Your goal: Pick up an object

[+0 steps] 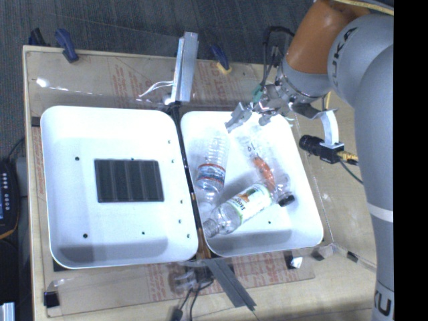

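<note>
The right bin (304,229) holds three plastic bottles. A clear water bottle (212,169) with a blue-and-red label lies at its left. A bottle with a green and orange label (244,206) lies slantwise near the front. A clear bottle with orange inside (265,166) lies toward the right, ending in a dark cap (286,199). My gripper (251,118) hangs over the far edge of this bin, above the top end of the orange bottle. Its fingers (237,120) are spread apart with nothing between them.
The left bin (67,132) holds a dark grey ridged rectangular block (129,180) near its middle. A grey upright post (185,65) stands behind the gap between the bins. Blue clamps (67,45) sit on the bench's far edge.
</note>
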Robot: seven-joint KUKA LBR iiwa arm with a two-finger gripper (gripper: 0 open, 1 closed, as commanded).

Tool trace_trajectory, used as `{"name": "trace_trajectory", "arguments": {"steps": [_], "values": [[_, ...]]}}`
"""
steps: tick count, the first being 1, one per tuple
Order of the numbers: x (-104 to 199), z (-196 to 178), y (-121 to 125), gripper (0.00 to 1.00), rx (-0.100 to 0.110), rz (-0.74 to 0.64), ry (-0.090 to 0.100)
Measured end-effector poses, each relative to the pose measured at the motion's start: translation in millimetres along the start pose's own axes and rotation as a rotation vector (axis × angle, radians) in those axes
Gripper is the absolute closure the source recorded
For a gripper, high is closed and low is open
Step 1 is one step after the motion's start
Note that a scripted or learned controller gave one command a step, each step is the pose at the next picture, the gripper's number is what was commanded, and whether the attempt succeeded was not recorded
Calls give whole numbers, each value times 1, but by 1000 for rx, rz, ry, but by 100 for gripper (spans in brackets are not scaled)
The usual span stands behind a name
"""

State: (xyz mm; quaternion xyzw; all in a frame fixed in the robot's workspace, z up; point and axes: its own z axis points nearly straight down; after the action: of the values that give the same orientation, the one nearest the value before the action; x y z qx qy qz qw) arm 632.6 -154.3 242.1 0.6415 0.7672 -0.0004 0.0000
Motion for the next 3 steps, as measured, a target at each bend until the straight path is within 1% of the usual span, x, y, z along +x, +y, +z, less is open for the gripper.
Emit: {"name": "trace_trajectory", "arguments": {"steps": [1,2,3], "values": [[-53,53,-24,0,2,-58,2],[-52,123,-13,0,2,-93,2],[-46,82,-53,0,2,-192,2]]}}
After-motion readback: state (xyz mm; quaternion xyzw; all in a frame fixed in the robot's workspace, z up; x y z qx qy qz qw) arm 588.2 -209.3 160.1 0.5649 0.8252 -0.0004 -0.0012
